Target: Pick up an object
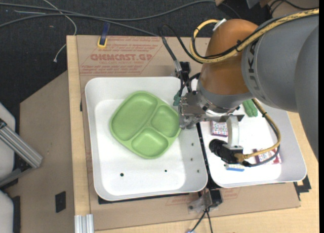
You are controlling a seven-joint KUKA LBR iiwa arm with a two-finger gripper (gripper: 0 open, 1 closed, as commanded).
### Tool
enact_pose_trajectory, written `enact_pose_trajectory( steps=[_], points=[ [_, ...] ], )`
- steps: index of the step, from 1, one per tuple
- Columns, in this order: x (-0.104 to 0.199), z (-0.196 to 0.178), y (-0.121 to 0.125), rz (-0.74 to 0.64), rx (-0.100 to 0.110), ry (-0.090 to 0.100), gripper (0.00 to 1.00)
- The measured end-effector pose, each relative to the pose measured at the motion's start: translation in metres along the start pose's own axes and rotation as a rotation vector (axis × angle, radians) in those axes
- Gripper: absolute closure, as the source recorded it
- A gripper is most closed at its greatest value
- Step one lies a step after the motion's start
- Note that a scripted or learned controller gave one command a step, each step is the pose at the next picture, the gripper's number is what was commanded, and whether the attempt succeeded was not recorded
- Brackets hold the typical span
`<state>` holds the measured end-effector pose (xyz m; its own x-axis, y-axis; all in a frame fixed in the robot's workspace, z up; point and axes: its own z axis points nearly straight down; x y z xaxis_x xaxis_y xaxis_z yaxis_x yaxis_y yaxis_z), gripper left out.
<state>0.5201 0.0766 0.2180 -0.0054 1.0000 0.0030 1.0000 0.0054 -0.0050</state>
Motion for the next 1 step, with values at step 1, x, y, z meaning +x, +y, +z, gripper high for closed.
enact_pose_trajectory(
  steps=[1],
  points=[
    [-0.0030,-0.0004,0.0007,0.005,-0.002,-0.002,0.00]
  ],
)
